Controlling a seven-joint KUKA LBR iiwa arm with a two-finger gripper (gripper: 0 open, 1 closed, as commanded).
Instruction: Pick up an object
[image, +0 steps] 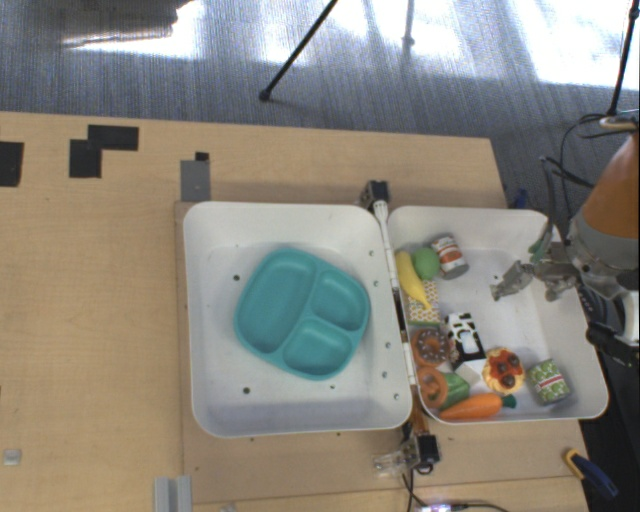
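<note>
My jaws (520, 280) hang parted and bare over the right bin (520, 225), clear of the toys (470, 370) crowded along its left and front.

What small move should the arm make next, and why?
Probably lower the gripper toward the toys: it hangs above a bare part of the right bin, while the black-and-white toy and pizza lie nearer the camera.

Right bin (520, 225) middle bare, toys (470, 375) crowding left, front
</note>
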